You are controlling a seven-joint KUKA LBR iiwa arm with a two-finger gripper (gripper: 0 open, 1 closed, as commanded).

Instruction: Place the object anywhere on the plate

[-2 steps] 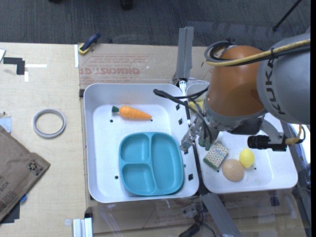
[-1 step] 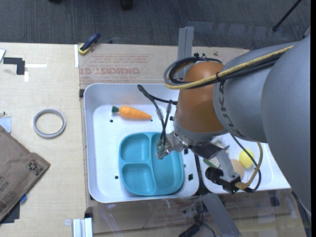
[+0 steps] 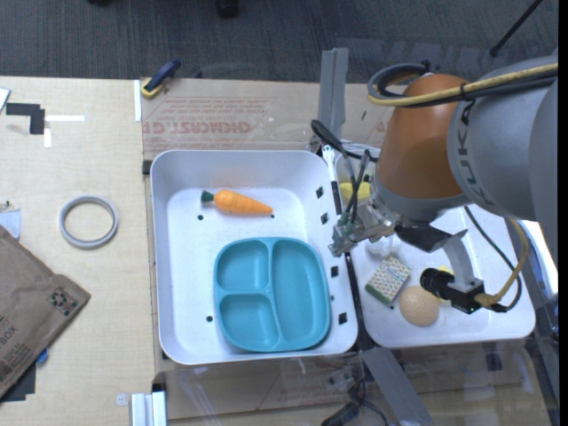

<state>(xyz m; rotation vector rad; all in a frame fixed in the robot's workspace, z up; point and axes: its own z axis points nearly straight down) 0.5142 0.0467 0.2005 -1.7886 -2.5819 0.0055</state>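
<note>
Teal three-section plastic plate (image 3: 271,293) near left bin's front wall, open floor behind; orange toy carrot (image 3: 238,203) there. Gripper (image 3: 359,231) right of plate, grip state unclear.

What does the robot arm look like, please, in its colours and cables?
The arm is grey with a rounded orange band above the wrist. A yellow cable and thin black cables run along it. The gripper below is grey metal.

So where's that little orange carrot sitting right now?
The carrot lies in the left bin, near its far wall, just beyond the blue plate and apart from it, well left of the arm.
</note>
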